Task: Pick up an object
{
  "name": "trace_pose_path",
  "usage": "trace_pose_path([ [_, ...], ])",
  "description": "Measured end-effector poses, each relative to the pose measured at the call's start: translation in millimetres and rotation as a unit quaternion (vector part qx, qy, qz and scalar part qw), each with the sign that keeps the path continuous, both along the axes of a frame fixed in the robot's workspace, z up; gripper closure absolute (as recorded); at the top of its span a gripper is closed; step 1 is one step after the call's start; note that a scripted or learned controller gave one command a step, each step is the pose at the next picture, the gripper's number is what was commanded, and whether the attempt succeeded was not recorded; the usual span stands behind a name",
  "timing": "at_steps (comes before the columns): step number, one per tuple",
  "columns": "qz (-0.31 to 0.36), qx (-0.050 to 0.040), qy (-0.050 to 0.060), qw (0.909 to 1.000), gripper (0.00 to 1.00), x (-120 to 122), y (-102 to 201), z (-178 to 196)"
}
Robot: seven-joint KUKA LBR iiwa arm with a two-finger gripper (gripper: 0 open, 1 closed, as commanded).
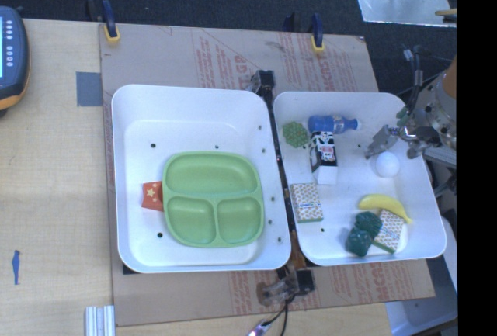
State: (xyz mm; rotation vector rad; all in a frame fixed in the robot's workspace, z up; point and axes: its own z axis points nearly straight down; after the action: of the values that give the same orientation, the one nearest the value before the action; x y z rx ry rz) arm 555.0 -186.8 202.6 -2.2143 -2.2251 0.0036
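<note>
My gripper (397, 142) hangs over the right bin (423, 179) near its far right side, open, with nothing between its fingers. A white ball (386, 164) lies just below the left finger, apart from it. The same bin holds a blue bottle (331, 124), a black-and-white carton (324, 150), a small green lump (295, 133), a pale patterned box (307, 202), a yellow banana (384, 206) and a dark green toy (363, 233) on a flat patterned pad (394, 232).
The left bin (132, 171) holds a green divided plate (212, 198) and a red block with a star (152, 195). A blue and orange device (12, 55) sits at the bench's far left. Clamps (316, 30) and cables (279, 292) line the cardboard edges.
</note>
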Motion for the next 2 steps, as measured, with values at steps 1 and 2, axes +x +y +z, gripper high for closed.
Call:
trace_pose_path([
  [1, 0.003, -0.0010, -0.004, 1.0000, 0.00, 93.6, 46.2, -24.5],
  [2, 0.001, -0.0006, 0.001, 1.0000, 0.00, 90.5, 81.6, -112.3],
])
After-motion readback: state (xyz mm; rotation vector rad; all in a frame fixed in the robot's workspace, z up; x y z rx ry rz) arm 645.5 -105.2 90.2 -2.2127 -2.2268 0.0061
